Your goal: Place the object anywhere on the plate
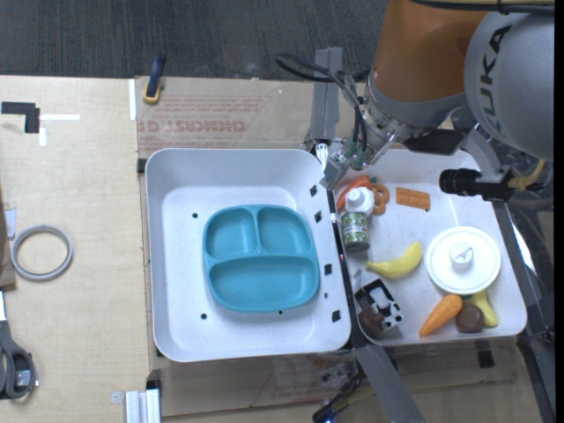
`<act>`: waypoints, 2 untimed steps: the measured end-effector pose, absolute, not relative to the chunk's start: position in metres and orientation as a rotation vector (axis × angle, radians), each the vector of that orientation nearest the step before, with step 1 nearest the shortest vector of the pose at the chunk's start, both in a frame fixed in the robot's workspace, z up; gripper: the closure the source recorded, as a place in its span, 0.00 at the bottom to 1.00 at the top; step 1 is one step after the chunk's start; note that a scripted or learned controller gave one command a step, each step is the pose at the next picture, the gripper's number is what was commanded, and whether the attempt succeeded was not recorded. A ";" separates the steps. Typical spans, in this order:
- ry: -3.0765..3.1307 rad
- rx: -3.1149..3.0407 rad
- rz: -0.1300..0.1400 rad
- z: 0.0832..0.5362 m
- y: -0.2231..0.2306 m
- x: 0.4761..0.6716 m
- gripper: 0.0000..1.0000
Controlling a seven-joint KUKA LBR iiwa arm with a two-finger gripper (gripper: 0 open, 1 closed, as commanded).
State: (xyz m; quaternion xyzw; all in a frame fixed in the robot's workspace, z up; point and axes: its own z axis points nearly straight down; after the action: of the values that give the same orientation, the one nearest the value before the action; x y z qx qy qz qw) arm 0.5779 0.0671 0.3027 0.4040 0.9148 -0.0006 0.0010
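A teal divided plate (262,258) lies in the middle of the left white bin (167,236). My gripper (337,159) hangs over the back left corner of the right bin (507,236), near the wall between the two bins. Just below it sit a small bottle with a white cap (356,219) and an orange pretzel-shaped toy (373,192). Nothing is visibly held.
The right bin also holds an orange cracker (412,198), a banana (396,262), a round white lid (463,258), a carrot (440,315), a brown ball (469,319) and a black-and-white item (379,302). A tape ring (40,252) lies on the bench at left.
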 end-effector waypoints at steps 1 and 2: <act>2.915 1.175 -0.003 0.191 0.070 0.555 1.00; 2.978 0.994 -0.001 0.192 0.058 0.621 1.00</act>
State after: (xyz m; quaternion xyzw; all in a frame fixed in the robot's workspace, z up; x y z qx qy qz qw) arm 0.6214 0.0576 0.1917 0.3167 0.9485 -0.0005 0.0012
